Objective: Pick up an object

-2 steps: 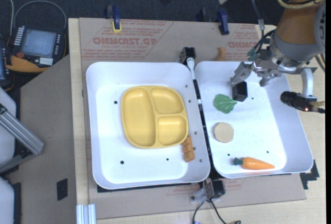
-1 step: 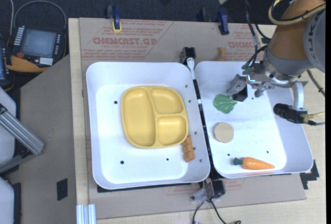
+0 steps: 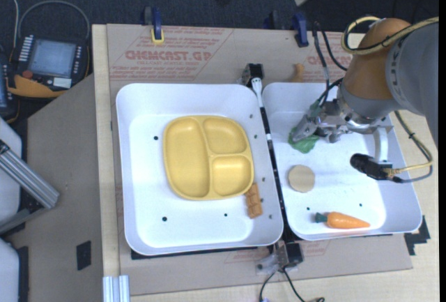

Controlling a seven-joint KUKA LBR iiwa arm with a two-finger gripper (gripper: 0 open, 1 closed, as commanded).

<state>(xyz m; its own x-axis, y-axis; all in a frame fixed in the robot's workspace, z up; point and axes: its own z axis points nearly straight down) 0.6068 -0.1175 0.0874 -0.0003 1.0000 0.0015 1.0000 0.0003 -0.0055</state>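
- Left bin (image 3: 132, 154): holds a yellow divided plate (image 3: 208, 156), three compartments, hard plastic by the look. Prob. light but wide and flat, so poor for a two-finger pinch except at the rim.
- Just beside the plate's lower right corner, touching or nearly so: a small brown crumbly piece (image 3: 254, 202), maybe toy food. Light, rough surface, sits close to the bin wall, so awkward approach.
- Right bin (image 3: 404, 213): three candidates.
- Green item (image 3: 304, 144), upper left part of the bin, directly under the gripper (image 3: 311, 130). Looks like a soft, leafy toy veg; prob. very light, squashy, not fragile. Best taken across its bulk, since thin edges would fold.
- Gripper state: it sits low over the green item, partly hiding it; cannot tell if the fingers are spread or pinching, and no sign the item is lifted off the floor.
- Tan round disc (image 3: 302, 178), below the green item, near the bin's left wall. Flat, stiff-looking, prob. smooth; would need a pinch across its diameter, could slip.
- Orange carrot (image 3: 343, 221) w/ green top, bottom of the bin, lying roughly horiz. Firm, tapered, likely slick plastic; grip across the thick mid-section, not the tip.
- Judgement: green item is the target in hand, the easiest to squeeze.
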